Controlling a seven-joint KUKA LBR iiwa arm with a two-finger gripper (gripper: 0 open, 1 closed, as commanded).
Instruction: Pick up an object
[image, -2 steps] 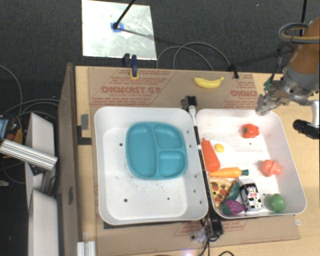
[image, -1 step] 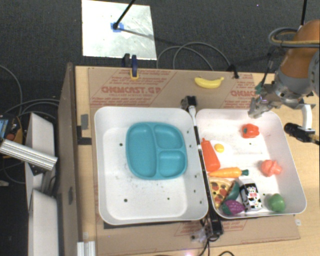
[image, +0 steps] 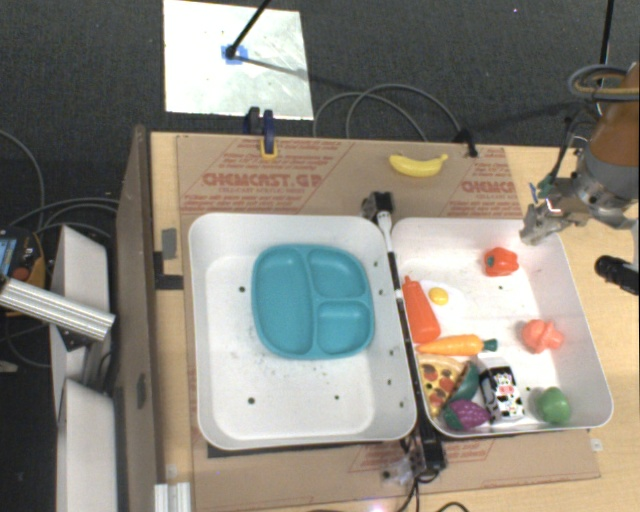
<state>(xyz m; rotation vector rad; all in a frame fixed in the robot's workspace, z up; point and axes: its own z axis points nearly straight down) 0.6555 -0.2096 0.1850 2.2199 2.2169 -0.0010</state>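
Observation:
The right bin (image: 575, 300) holds several toy foods: a red pepper (image: 501, 261), a fried egg (image: 436, 295), an orange bottle (image: 421, 312), a carrot (image: 457, 345), a pink piece (image: 541, 335), a pizza slice (image: 440, 377), a purple piece (image: 466, 413), a small black-and-white box (image: 501, 392) and a green ball (image: 552, 405). My gripper (image: 541, 215) hangs over the bin's far right corner, up and to the right of the red pepper, with nothing seen between its fingers.
The left bin (image: 225, 400) carries a teal divided plate (image: 312, 301). A yellow banana (image: 418, 165) lies on the cardboard behind the bins. A metal clip (image: 381, 208) sits where the two bins meet at the back.

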